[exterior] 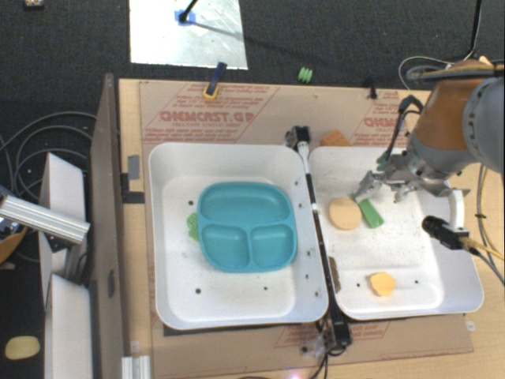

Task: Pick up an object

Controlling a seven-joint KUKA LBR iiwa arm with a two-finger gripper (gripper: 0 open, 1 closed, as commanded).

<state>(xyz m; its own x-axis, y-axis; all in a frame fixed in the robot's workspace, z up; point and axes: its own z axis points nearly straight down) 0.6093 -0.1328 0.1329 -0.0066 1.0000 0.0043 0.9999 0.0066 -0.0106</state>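
In the right bin [442, 290] lie a round tan piece [344, 213], a green stick-shaped piece [371, 213] touching its right side, and a small yellow-orange piece [383, 283] near the front. My gripper [387, 189] hangs over the back middle of this bin, just behind and to the right of the green piece. Its fingers are spread open with nothing between them. The grey arm with its orange band [450, 117] reaches in from the right.
The left bin [170, 290] holds a blue divided tray [246, 226] with a bit of green [192, 225] showing under its left edge. A black divider [312, 204] separates the bins. An orange item [335, 139] lies on the cardboard behind the right bin.
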